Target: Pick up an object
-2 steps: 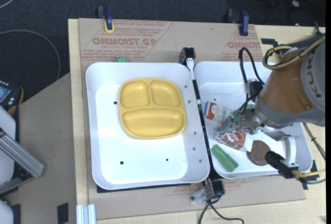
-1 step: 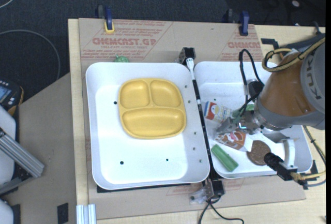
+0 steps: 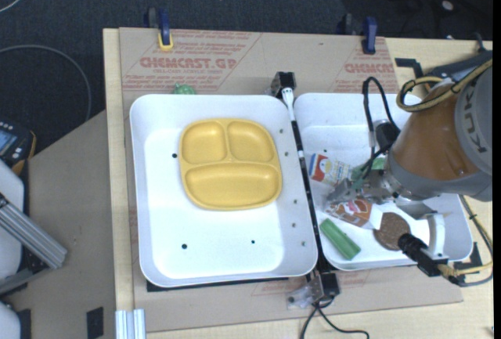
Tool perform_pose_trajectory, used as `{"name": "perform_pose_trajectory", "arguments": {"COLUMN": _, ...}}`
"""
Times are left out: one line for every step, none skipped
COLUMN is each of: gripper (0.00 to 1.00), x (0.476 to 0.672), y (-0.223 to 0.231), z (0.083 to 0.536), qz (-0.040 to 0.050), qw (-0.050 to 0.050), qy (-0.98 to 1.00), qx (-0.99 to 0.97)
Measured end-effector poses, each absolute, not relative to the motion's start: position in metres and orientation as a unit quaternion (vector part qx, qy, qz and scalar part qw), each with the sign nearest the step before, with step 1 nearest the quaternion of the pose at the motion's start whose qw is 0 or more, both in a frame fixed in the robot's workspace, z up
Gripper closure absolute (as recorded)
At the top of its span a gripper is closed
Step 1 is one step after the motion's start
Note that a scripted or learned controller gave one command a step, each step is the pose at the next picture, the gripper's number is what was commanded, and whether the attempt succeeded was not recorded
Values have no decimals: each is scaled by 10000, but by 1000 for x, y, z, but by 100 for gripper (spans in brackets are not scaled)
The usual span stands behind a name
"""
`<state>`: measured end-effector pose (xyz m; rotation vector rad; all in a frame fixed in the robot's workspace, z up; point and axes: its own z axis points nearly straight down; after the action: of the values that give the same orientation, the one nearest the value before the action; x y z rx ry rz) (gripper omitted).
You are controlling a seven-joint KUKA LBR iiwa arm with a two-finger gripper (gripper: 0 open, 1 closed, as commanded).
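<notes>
My gripper [image 3: 350, 190] reaches down into the right bin [image 3: 337, 112] from the right, its tip among a small heap of objects. Right under it lies a red and white packet [image 3: 352, 210]. A white and red carton [image 3: 324, 167] lies just left of and above the tip. A green block [image 3: 340, 239] rests near the bin's front edge, and a brown round object [image 3: 391, 231] lies to its right. The arm covers the right half of this bin. I see nothing lifted between the fingers.
The left bin [image 3: 156, 196] holds a yellow divided tray [image 3: 230, 163]. A black divider [image 3: 301, 173] runs between the bins. Cables [image 3: 376, 106] hang over the right bin's back. Blue clamps [image 3: 163, 24] hold the board's far edge.
</notes>
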<state>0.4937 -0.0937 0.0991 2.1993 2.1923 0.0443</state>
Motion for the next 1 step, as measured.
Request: {"name": "perform_pose_trajectory", "arguments": {"gripper": 0, "x": 494, "y": -94, "z": 99, "qz": 143, "qw": 182, "qy": 7060, "qx": 7079}}
